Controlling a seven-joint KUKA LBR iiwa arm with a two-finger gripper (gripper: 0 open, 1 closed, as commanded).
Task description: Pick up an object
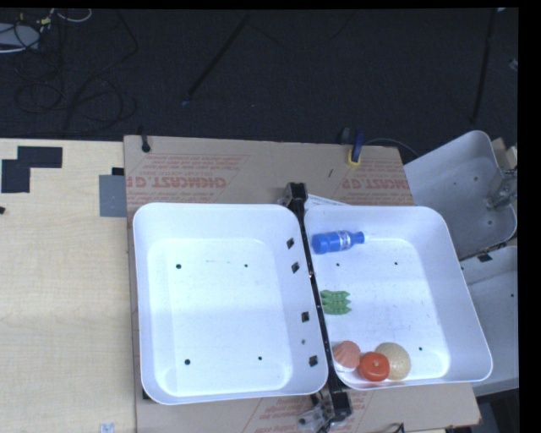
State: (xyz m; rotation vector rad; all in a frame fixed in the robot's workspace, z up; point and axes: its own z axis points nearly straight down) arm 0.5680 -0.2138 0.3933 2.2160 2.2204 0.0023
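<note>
Bench (59,296): right bin (461,283) holds blue bottle (336,242), blurry green lump (335,302), three overlapping rounds (374,365)

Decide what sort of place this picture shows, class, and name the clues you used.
Probably a robotics lab bench set up for picking trials. Two shallow white bins sit side by side on cardboard, the right one holding a blue bottle and toy-like food, with cables on the dark floor behind.

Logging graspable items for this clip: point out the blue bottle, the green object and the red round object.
blue bottle (336,242), camera view, middle of body.
green object (335,302), camera view, its centre.
red round object (374,366), camera view, top face.
</note>
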